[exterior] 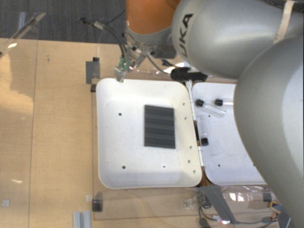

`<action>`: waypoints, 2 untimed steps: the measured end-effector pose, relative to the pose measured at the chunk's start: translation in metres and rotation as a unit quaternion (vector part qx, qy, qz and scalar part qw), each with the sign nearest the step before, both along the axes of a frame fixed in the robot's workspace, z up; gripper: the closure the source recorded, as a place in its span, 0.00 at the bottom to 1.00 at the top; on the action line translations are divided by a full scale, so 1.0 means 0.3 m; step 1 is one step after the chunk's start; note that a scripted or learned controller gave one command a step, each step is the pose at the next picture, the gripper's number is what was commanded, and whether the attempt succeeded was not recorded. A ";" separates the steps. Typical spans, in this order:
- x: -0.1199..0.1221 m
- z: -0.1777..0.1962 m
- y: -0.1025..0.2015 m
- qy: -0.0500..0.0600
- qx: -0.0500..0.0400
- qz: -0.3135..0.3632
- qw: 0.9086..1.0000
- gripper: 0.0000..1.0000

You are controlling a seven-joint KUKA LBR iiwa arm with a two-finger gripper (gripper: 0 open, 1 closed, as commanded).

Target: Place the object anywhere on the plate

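We see gripper (124,69) over far-left corner of left bin (102,141); grip state: can't tell. Dark plate (159,126) lies nearer, twd view's right, bin ctr, long axis front-back.

White bins: two, side by side, the left bin (109,127) and the right bin (228,165).
Dark grey ribbed plates: one (159,126), lying in the left bin.
Robot arms: one (228,27), grey with one orange band (147,8).
Clear tubes with black ends: one (209,106), in the right bin.
Small black bits: one (204,141), in the right bin.
Worktops: one (47,127), light wood.
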State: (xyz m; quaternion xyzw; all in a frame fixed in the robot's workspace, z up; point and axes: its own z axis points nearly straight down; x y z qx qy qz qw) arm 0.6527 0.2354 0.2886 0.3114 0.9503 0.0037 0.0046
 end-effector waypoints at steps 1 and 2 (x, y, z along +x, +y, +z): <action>0.018 -0.039 -0.001 0.003 0.001 -0.183 0.983 1.00; 0.030 -0.447 -0.046 0.002 -0.002 0.135 0.991 1.00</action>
